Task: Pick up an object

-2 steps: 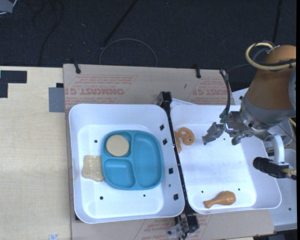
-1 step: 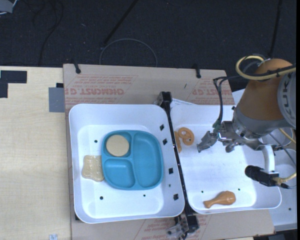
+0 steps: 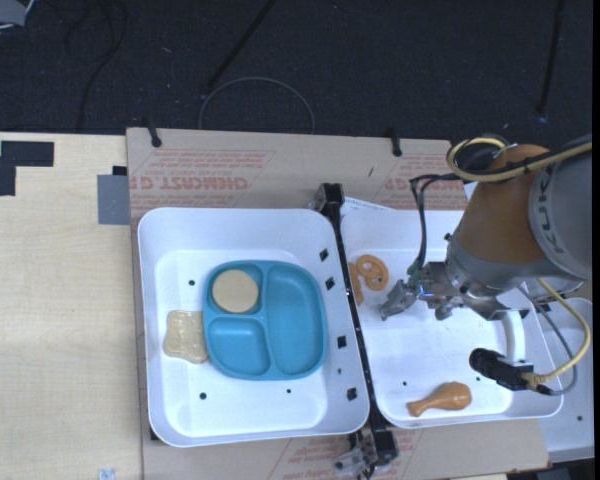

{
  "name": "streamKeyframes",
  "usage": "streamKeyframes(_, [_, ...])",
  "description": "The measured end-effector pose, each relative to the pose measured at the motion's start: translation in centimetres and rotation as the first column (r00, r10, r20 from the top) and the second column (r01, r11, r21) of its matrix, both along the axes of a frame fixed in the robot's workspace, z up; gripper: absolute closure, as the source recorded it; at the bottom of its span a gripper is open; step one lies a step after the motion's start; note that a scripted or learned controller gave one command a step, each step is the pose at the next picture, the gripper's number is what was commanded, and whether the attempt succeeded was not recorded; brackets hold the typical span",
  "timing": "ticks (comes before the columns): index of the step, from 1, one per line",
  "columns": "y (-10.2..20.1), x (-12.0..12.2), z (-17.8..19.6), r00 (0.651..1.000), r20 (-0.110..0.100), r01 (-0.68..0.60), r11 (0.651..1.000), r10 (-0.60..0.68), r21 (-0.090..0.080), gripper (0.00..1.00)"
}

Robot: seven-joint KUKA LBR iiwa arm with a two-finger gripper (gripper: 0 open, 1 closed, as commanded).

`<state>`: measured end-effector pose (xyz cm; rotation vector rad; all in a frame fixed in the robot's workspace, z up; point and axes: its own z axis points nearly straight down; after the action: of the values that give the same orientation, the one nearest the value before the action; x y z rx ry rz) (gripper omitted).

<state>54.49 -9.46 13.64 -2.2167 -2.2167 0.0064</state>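
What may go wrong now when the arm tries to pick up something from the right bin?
The gripper hangs beside the pretzel, not over it, so closing there would probably miss. The pretzel lies near the divider between the bins, which may block a finger. The drumstick lies near the bin's front wall.

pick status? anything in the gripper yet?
Done: arm is over the right bin, gripper beside the pretzel. In hand: nothing visible between the fingers. Left: the grasp and lift. The pretzel and the drumstick lie on the right bin's floor; the blue tray, cookie and cracker sit in the left bin.
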Motion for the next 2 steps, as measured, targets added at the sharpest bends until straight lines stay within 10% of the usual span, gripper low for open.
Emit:
streamKeyframes(1, [0.1, -0.1, -5.1, 1.000, 0.003, 0.000, 1.000, 0.000, -0.001, 0.00])
streamKeyframes(2, [-0.1, 0.0, -3.9, 1.000, 0.004, 0.007, 1.000, -0.007, -0.001, 1.00])
